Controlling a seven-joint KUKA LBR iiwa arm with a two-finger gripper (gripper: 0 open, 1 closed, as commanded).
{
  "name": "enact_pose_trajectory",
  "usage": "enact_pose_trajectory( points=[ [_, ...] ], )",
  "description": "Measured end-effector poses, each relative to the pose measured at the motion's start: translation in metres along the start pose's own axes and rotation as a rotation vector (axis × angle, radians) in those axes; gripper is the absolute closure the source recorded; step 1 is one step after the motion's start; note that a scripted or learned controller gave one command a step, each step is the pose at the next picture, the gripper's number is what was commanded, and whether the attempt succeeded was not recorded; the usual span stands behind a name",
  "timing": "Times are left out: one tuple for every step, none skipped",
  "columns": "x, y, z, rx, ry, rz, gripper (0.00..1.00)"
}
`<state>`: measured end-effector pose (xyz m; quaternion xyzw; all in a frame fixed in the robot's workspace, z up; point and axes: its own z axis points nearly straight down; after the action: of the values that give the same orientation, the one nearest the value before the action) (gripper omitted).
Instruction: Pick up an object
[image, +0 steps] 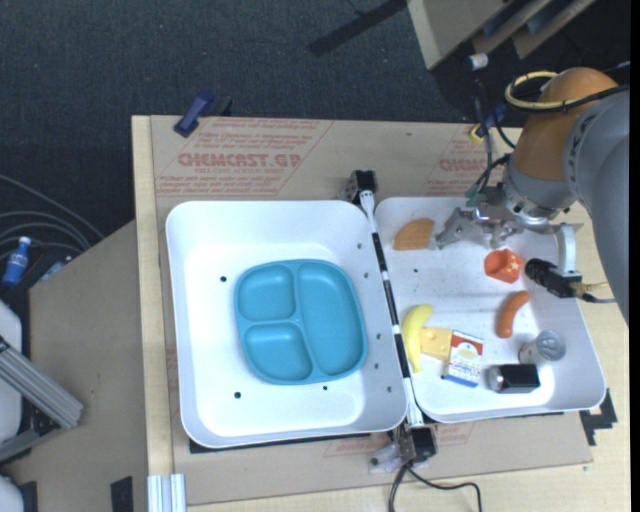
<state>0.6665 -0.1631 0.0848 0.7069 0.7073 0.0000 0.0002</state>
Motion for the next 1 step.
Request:
enact_pose_trajectory(
  points=[
    [-0.0113,0.0002,-0.0003,-0.001,-0.001,0.000,0.00]
  ],
)
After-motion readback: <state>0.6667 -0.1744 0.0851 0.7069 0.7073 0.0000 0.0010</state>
